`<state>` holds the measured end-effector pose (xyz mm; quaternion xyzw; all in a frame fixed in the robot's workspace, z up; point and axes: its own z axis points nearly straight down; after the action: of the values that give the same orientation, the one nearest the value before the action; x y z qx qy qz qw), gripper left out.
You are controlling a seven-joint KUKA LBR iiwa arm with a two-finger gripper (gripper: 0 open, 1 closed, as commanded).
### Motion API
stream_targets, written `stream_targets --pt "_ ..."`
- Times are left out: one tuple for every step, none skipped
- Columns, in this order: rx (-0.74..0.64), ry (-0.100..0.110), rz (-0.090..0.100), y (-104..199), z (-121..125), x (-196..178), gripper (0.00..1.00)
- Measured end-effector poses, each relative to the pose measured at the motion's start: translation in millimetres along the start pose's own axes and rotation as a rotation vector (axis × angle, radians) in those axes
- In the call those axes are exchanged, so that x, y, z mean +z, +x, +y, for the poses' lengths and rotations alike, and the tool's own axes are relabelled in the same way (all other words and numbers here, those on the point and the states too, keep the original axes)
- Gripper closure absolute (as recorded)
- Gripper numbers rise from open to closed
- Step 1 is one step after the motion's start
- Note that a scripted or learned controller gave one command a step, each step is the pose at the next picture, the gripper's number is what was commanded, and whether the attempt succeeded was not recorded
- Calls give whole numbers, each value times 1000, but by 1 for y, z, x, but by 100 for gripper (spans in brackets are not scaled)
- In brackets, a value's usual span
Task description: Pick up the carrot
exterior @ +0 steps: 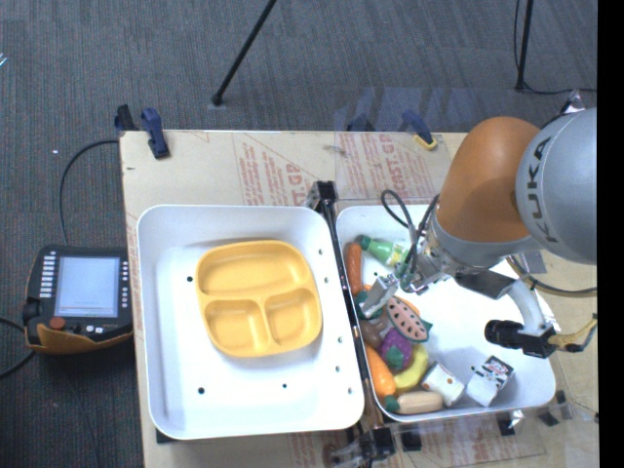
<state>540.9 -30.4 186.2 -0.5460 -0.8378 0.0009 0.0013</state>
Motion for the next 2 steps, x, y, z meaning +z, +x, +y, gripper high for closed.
stream_targets --pt "-13 3 3 52 -35 1 0" --pt "-247 3 3 89 -33 0 0"
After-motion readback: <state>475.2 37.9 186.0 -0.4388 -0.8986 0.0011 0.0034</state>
